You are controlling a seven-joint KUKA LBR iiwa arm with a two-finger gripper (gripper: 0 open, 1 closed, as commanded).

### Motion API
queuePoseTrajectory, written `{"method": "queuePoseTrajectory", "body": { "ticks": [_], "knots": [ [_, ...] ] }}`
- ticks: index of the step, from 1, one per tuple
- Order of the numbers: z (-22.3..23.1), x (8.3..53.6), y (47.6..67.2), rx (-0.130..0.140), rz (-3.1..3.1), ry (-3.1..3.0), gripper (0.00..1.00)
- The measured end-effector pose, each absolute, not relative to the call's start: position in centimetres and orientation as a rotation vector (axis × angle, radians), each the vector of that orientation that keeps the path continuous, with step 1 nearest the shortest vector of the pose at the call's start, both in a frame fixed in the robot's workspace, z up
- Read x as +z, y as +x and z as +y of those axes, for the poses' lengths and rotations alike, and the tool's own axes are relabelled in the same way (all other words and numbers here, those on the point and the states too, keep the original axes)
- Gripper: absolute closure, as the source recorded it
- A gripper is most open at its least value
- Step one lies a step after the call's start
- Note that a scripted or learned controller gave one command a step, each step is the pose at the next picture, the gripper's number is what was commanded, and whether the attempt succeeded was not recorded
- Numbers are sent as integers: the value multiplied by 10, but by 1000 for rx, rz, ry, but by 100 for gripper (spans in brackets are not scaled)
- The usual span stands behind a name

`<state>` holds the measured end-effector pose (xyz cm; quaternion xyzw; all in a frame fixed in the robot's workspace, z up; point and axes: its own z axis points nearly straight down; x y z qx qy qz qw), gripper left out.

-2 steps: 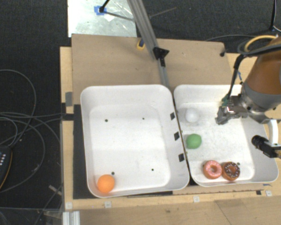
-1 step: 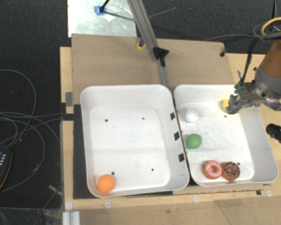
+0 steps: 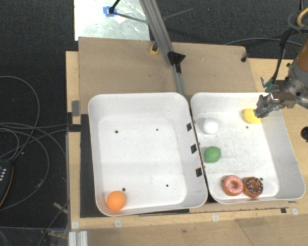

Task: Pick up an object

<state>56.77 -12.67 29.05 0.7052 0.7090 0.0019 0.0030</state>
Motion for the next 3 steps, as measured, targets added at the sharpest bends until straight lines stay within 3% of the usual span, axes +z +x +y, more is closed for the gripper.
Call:
{"method": "queuePoseTrajectory", "body": {
  "ticks": [3],
  "knots": [
    [43,279,602,5,2234,2209,100]
  ]
}}
